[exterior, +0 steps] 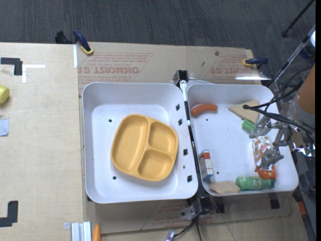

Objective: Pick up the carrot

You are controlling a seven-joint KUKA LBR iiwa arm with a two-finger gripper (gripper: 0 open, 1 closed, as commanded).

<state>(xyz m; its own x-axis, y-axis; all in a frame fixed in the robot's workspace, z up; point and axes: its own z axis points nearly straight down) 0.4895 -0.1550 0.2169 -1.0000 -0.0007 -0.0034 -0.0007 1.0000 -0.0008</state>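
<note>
Nearest, along the bottom edge, pale wooden bench top (40, 185) carries black tape marks, and a sheet of printed cardboard (150, 64) lies under both bins, clipped at its far corners; beyond the bench the floor is dark grey carpet (150, 9); a small yellow thing (3, 94) sits at the bench's left edge. Left bin (93, 134) holds a yellow three-part plate (144, 147), roughly centred; right bin (220, 144) holds the clutter. Carrot (204, 108) lies on the right bin's floor in its far left corner, near the wall shared with the other bin; its long axis runs almost left to right, slightly bowed, the left end dipping toward the camera, the right end pointing at a tan wedge (243, 110). Well apart from it, the gripper (270, 158) hangs over the near right part of the bin, above a white and orange packet (261, 148) and an orange-red piece (266, 173); whether it is clenched or released I cannot tell; cables blur it. Green bottle (255, 183) lies along the near wall beside a tan slab (224, 187); a small carton (205, 164) stands by the shared wall.
</note>
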